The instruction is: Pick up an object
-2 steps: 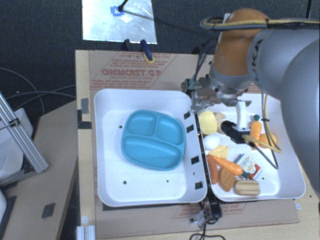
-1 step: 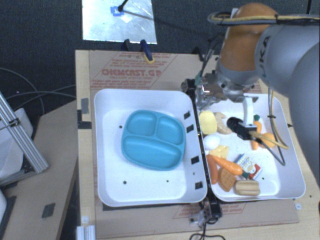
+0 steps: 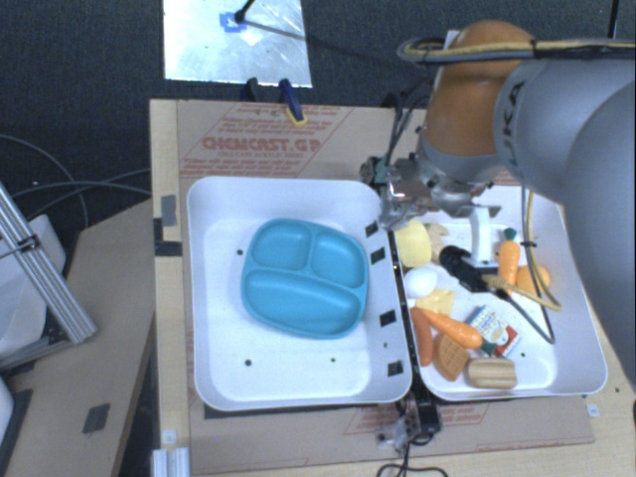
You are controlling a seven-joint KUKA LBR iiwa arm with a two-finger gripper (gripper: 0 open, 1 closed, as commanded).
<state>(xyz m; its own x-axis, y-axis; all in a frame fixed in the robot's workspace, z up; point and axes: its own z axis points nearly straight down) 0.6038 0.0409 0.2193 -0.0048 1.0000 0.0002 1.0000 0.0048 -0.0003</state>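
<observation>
At frame left, the left bin (image 3: pixel 214 366) holds a blue plate (image 3: pixel 303 276), flat and clear of the work. Right of centre, the right bin (image 3: pixel 581 351) is crowded with toy food: a carrot (image 3: pixel 452 328), an egg (image 3: pixel 420 282), a bread piece (image 3: pixel 491 373). The gripper (image 3: pixel 412 207) hangs over that bin's upper left corner, probably lining up a grab; I cannot tell its opening.

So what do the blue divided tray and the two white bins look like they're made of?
Blue divided tray: likely moulded plastic, smooth, matte to semi-gloss, with soft rounded compartment edges and uniform colour. White bins: probably thin formed plastic, smooth with a slight sheen and rounded lips.
</observation>
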